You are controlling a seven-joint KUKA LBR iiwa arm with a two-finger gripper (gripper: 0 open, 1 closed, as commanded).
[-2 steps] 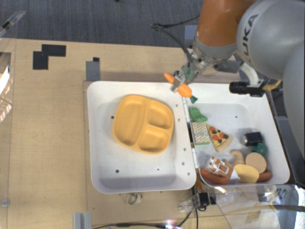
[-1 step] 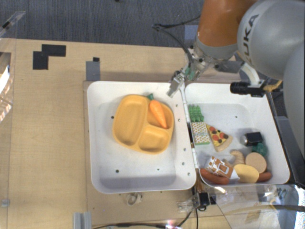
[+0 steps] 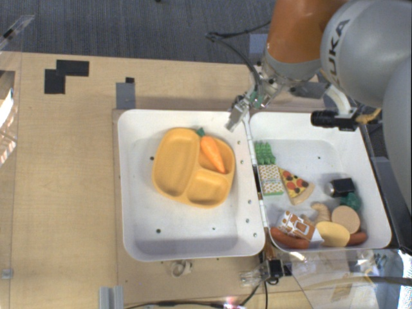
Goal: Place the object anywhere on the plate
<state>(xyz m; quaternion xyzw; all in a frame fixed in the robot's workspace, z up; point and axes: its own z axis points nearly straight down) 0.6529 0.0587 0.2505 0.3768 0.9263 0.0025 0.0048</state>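
Observation:
A yellow divided plate [image 3: 187,172] lies in the left white bin [image 3: 148,237]. An orange carrot [image 3: 212,153] with a green top rests in the plate's upper right compartment. My gripper [image 3: 239,113] hangs above the ridge between the two bins, up and to the right of the carrot and apart from it. Nothing shows between its tips.
The right bin [image 3: 367,172] holds several toy foods: a green piece [image 3: 264,152], a pizza slice [image 3: 296,185], a sausage [image 3: 290,239], a yellow lemon-like piece [image 3: 333,233] and a dark block [image 3: 341,186]. The grey arm [image 3: 367,37] fills the upper right.

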